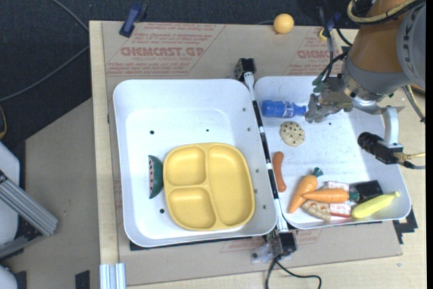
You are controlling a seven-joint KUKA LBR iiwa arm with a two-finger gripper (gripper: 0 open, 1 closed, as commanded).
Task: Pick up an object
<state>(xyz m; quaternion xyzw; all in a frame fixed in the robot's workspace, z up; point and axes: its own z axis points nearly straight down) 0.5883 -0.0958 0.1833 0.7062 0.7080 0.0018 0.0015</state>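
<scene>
I've set the gripper [318,112] at the blue plastic bottle's [279,108] three o'clock end for grabbing; jaw state unclear.

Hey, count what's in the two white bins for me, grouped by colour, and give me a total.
Yellow: 2, the divided plate and the banana
Orange: 2, both carrots
Red: 1, the hot dog
Blue: 1, the bottle
Tan: 1, the cookie
Green and red: 1, the watermelon slice
Total: 8, leaving out the partly hidden items under the carrots.
</scene>
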